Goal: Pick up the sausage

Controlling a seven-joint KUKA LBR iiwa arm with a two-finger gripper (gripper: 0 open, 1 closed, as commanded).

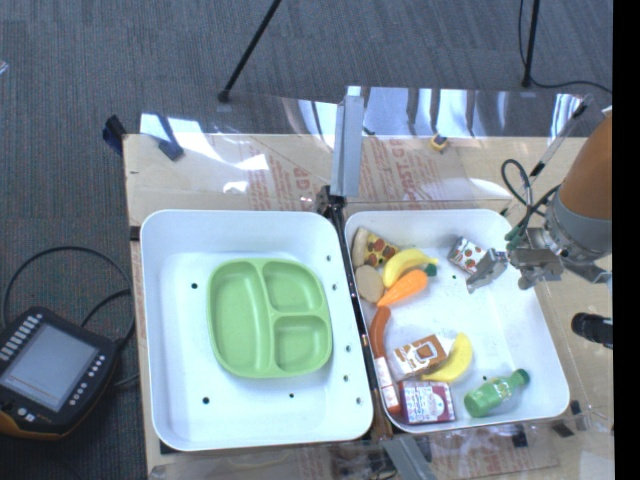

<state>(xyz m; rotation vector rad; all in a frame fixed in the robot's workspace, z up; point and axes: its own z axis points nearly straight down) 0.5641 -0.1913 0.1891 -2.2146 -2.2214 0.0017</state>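
Note:
The sausage [380,330] is a slim orange-red piece lying lengthwise along the left wall of the right bin [548,346], just below the carrot [403,288]. My gripper [487,270] hangs over the upper right part of that bin, next to a small red and white packet [464,254]. It is well to the right of the sausage and further back. The gripper is open with nothing between its fingers.
The right bin also holds a banana [408,264], a pizza slice [374,248], a cookie [368,286], a brown carton [418,354], a second banana [456,360], a red box [428,402] and a green bottle [495,392]. A green divided plate [270,316] lies in the left bin [170,368].

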